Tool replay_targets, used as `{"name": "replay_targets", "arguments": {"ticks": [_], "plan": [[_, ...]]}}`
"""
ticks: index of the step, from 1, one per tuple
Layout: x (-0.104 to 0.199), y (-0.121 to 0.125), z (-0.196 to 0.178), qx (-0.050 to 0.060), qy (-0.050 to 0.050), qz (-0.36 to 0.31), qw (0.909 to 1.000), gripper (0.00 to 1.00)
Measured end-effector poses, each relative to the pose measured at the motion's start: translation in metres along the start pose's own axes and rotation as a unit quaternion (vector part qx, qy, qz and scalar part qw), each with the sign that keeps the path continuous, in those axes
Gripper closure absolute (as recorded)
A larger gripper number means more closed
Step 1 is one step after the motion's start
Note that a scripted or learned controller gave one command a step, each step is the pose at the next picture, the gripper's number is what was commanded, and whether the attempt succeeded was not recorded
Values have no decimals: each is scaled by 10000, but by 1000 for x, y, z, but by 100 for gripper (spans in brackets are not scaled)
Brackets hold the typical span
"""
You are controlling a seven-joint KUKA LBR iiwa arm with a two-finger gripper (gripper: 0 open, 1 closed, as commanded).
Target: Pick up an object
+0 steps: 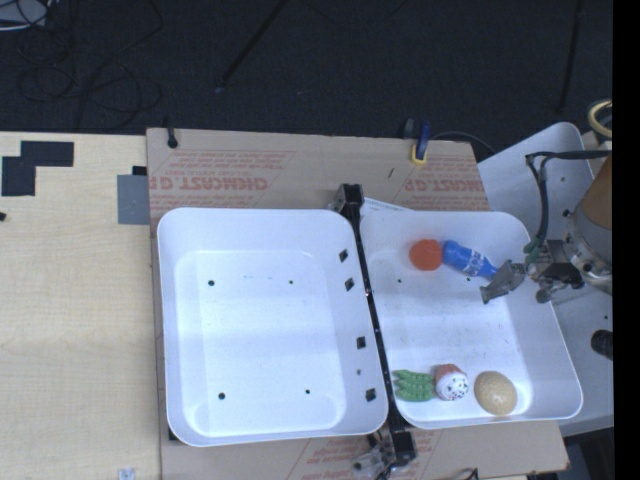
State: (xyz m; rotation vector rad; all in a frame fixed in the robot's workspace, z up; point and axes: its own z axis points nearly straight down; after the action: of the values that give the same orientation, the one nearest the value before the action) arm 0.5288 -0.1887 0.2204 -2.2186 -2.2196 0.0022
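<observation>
1. The left bin [190,268] sits with nothing for the arm to go after.
2. In the right bin [545,393], an orange ball [426,255] touches a blue bottle [468,259] near the far wall.
3. Along the near wall lie a green toy [412,384], a red-and-white ball [451,383] and a tan egg [495,392].
4. The gripper [512,281] hovers just beside the bottle's right end, fingers spread, holding nothing.
5. The bottle looks light, stiff and smooth, likely to roll; gripping across its middle seems safest.
</observation>
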Motion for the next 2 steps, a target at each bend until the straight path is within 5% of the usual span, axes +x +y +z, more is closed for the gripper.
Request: {"name": "replay_targets", "arguments": {"ticks": [1,2], "plan": [[-1,0,-10,7,4,-3,10000,100],[31,-36,-65,-21,-1,-11,10000,100]]}}
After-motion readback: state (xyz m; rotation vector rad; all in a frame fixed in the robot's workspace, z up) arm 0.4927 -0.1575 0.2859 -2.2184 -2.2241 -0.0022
